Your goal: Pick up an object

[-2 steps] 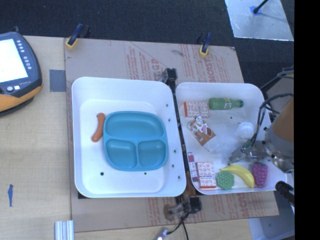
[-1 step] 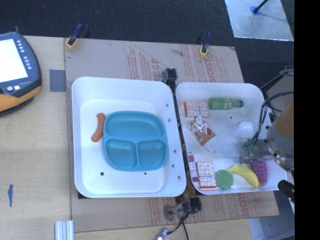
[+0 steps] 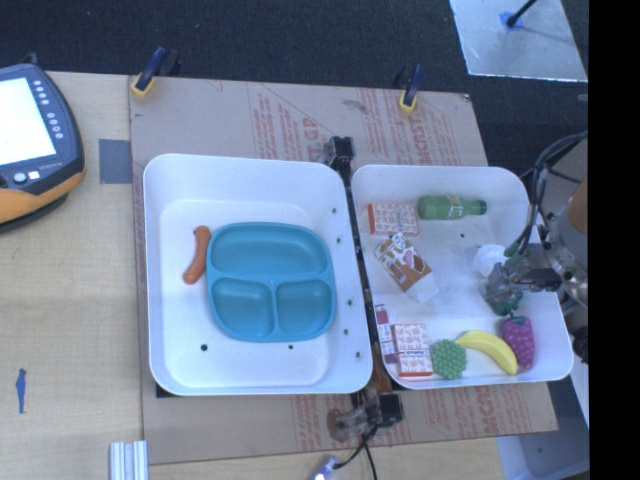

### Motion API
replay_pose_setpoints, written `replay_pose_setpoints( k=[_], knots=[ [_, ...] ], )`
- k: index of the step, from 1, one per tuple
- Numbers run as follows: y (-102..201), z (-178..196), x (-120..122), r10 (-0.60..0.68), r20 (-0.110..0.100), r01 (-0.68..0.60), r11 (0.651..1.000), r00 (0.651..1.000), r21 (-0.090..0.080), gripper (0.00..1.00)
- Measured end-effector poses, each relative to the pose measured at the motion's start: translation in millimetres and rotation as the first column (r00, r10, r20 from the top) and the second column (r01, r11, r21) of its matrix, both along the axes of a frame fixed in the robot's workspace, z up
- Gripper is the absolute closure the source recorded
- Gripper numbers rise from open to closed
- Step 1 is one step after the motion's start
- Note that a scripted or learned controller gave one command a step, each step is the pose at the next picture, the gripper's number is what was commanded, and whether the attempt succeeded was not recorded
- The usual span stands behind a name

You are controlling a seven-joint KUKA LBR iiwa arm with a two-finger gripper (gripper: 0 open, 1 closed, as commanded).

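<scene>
My claw (image 3: pixel 503 295) sits low at the right side of the right bin (image 3: pixel 520 183); I cannot tell how it is set. Just below it lies a purple grape bunch (image 3: pixel 518 339), knobbly, with a green stem, and beside that a curved yellow banana (image 3: pixel 487 350). A green bottle (image 3: pixel 451 207) lies well above-left.

A blue divided plate (image 3: pixel 271 279) sat in the left white bin (image 3: pixel 170 183), with an orange toy hot dog (image 3: pixel 197 254) just beside its left edge. A teach pendant (image 3: pixel 30 143) lay at the bench's far left. Two clamps (image 3: pixel 150 73) held the cardboard sheet (image 3: pixel 290 118).
</scene>
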State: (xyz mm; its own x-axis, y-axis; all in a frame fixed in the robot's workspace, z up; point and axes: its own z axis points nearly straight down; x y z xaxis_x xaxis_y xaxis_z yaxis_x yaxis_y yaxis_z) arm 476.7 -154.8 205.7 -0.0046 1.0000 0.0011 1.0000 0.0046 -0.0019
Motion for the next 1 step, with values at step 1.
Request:
replay_pose_setpoints(
  k=[1],
  knots=[
    [84.1,22.5,97.6,0.000,-0.001,0.000,1.000,1.000,0.001,1.00]
  ],
)
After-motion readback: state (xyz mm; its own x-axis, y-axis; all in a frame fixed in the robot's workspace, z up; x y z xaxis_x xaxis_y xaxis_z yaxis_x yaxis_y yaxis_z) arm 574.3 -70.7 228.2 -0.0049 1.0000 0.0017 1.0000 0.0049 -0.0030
